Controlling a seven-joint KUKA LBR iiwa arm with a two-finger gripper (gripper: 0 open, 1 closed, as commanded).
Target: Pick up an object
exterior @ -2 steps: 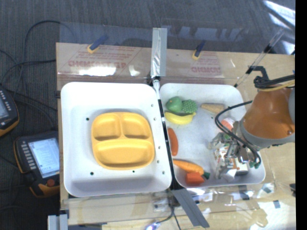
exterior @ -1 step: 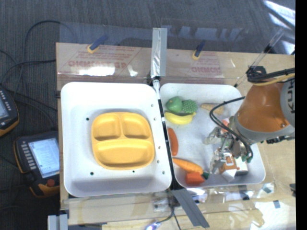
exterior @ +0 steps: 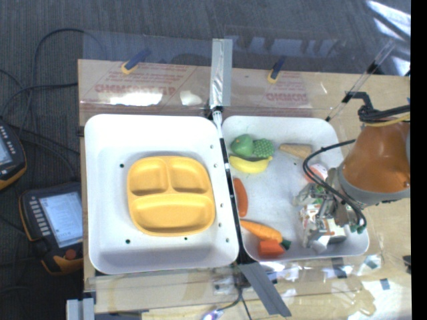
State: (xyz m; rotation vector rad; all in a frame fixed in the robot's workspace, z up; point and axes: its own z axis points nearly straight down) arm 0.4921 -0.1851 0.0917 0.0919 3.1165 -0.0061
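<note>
- Orange is the carrot (exterior: 261,230): long, with a small green end. It lies near the front wall of the right bin (exterior: 293,127), pointing to the right.
- Just in front of the carrot, touching it, there is a short red piece (exterior: 270,249).
- One more orange piece (exterior: 241,197), thin and long, lies along the left wall of this bin.
- At the back left of the bin lie a yellow banana (exterior: 248,165) and, upon it, a green fruit (exterior: 243,145) and a green bumpy thing (exterior: 263,149), all close together.
- A beige wedge (exterior: 295,151) lies at the back, to the right of them.
- A red and white thing (exterior: 317,173) lies beside my arm, partly hidden.
- My gripper (exterior: 322,229) is low in the front right corner of the right bin, well apart from the carrot.
- If my gripper is open or closed, I cannot tell; wires and glare cover it. I see nothing that it clearly holds.
- The left bin (exterior: 107,245) bears a yellow tray (exterior: 171,193) with three compartments.
</note>
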